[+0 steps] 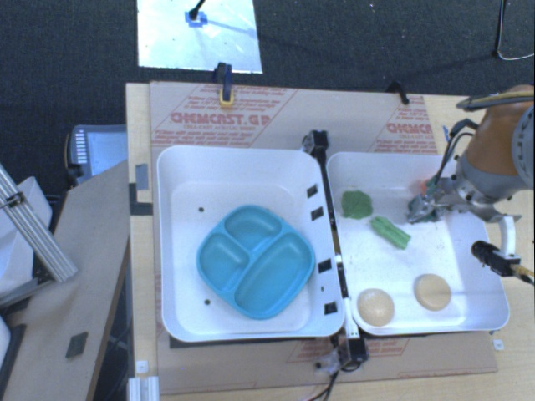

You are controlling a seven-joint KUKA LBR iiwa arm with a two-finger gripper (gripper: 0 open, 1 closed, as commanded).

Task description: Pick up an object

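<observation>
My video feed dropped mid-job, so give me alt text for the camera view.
The arm's claw hangs low over the right bin, above and right of a green cylinder, with a green lump further left and two tan rounds nearer the front. The left bin holds a blue divided plate.

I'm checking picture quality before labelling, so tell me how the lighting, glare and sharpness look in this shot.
Camera view: even, soft lighting; the white bins look bright but not blown out; strong glare on the shiny sheet at the top; the gripper is slightly soft; the blue tray is reasonably sharp.
</observation>
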